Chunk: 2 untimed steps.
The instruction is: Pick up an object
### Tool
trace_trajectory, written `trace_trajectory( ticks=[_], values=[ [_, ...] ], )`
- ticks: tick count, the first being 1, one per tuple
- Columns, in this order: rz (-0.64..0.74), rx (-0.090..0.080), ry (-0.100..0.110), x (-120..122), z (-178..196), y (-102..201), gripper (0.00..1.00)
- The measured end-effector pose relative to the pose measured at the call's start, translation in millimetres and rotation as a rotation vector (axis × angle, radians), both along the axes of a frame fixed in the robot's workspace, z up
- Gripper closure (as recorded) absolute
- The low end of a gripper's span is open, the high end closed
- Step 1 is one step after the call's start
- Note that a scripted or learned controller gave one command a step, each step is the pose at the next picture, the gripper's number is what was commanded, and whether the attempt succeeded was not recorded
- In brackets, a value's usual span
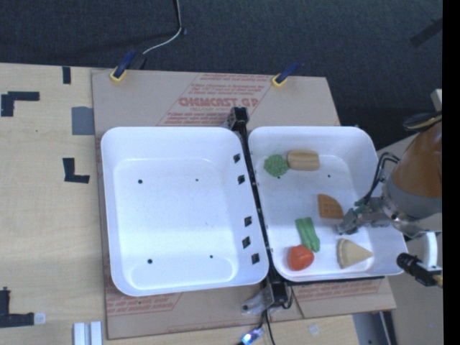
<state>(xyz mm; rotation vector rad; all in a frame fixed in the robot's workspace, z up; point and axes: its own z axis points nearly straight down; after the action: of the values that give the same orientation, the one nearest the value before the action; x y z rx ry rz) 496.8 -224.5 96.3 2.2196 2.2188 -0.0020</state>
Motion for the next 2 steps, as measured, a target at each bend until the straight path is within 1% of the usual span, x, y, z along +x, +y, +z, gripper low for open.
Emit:
trace_trajectory(
  ticks=[1, 2],
  values=[
    [0.004, 0.001, 0.001, 37.7, -10.6, 18.3, 1.00],
    [0.004, 0.001, -0.003, 90.7, 11.2, 11.9, 1.00]
  ],
)
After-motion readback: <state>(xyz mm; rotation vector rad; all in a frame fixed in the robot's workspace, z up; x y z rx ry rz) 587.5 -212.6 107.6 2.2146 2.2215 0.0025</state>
